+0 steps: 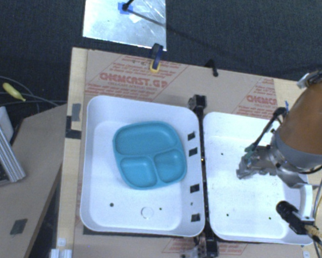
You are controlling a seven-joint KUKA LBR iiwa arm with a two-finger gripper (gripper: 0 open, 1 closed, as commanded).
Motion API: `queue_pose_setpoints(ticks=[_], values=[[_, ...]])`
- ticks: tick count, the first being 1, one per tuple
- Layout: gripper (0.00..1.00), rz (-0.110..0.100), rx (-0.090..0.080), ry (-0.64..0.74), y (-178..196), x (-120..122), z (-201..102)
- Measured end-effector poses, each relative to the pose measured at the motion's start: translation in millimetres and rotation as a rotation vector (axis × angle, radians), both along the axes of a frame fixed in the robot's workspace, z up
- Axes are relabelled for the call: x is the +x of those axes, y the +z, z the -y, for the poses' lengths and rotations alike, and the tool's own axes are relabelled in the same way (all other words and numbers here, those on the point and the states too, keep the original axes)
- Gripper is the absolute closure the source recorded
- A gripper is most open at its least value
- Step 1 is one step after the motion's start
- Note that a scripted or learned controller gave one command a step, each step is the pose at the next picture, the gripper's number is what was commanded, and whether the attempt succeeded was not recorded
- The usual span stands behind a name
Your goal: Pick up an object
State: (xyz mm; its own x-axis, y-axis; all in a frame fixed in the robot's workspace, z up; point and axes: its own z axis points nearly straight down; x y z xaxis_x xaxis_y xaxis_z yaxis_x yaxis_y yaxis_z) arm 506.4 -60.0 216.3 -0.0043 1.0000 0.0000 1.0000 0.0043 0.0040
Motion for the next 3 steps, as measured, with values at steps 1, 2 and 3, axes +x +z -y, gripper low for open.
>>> queue_pose_setpoints(ticks=[1,2,3], values=[[1.00,-0.001,0.004,0.010,23.9,-12.8,-97.0],[1.00,-0.004,0.004,0.007,10.3,-20.8,-177.1],[1.00,0.008,-0.002,-0.011,96.0,-4.5,-90.0]])
